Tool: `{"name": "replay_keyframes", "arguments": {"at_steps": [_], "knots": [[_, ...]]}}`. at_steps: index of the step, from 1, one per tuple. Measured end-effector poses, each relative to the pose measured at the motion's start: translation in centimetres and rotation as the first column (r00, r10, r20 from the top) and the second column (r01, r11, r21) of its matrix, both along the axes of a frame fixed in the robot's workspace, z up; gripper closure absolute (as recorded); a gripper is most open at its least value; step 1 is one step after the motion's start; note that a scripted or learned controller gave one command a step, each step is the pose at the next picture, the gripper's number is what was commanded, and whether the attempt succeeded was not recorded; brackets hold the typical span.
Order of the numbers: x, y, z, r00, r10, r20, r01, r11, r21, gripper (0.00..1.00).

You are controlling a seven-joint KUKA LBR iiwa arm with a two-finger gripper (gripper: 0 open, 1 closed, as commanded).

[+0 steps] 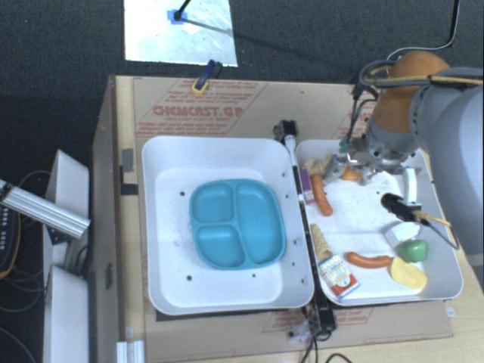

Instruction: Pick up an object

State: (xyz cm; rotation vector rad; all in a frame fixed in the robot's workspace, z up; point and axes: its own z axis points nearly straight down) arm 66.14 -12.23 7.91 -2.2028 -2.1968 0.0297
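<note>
- Stage: the pick is not yet made. The gripper (357,166) sits low at the far end of the right bin (367,219), and you see nothing lifted clear of the bin floor.
- Jaws: the wrist hides them, so you cannot tell whether they are open, closed or gripping anything.
- Likely target, as a judgement: the orange piece (350,175), which lies just beside the gripper, with the upper sausage (321,193) near it.
- What is left: securing one object and raising it out of the bin.
- Count, bins: two, side by side on the tabletop (197,112). The left bin (162,174) holds one blue divided plate (236,224) with three compartments.
- Count, sausages: two, the upper one near the dividing wall and the lower sausage (370,261) towards the near rim, well apart.
- Count, single items in the right bin: one small red-and-white carton (339,274), one yellow piece (408,276), one green piece (414,249), one white piece (395,235) and one tan strip (322,240).
- Caution: the small pieces beside the gripper at the far end are too indistinct to count reliably.
</note>
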Motion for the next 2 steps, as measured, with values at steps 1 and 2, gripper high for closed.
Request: {"name": "replay_keyframes", "arguments": {"at_steps": [1, 2], "knots": [[0.2, 1.5, 1.4, 1.0, 0.001, 0.01, -0.001, 1.0, -0.008, 0.0], [0.3, -0.5, 1.0, 1.0, 0.002, 0.014, -0.002, 1.0, -0.005, 0.0]]}}
